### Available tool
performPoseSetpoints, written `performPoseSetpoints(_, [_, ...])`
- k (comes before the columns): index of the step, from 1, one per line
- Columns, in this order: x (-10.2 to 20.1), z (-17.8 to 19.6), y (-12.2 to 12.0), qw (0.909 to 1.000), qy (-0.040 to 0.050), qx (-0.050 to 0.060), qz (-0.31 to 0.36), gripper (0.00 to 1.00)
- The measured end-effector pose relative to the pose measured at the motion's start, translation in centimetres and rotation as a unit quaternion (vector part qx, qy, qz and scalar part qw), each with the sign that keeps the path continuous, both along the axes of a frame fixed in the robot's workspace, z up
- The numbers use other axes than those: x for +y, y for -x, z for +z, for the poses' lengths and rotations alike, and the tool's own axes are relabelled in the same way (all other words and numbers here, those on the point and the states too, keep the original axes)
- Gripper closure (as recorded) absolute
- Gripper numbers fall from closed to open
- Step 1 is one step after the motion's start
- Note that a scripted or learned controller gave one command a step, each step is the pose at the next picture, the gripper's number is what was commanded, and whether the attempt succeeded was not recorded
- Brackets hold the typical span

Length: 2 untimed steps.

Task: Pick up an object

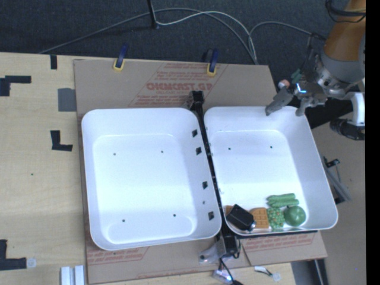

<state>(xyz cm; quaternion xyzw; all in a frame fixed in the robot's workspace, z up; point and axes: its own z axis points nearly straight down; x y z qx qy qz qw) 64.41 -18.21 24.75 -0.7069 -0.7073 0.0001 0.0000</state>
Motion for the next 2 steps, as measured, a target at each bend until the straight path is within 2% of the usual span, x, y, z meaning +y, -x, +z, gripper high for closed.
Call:
performPoseSetpoints(1, [-0.6,-12.2,4.4,1.0000,-0.0011,0.005,-0.001,0.00])
performPoseSetpoints(2, [-0.6,-10.6,4.1,1.0000,0.0001,0.000,0.000,1.00])
